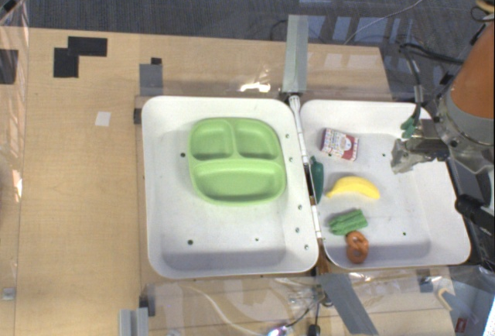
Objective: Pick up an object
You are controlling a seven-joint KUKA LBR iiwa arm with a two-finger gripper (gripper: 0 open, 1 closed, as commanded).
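Your pincer (404,157) hovers at right; whether it's spread, you cannot tell. The banana (354,188) looks light, smooth, slippery: grip its thick middle.

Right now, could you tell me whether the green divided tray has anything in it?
Empty. The green divided tray lies flat in the left bin, and all three of its compartments show only bare green plastic.

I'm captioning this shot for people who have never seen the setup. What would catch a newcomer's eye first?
The bright green divided tray in the middle of the left bin stands out first. Next come the yellow banana and the small red and white carton in the right bin, with the arm's gripper over that bin's right side.
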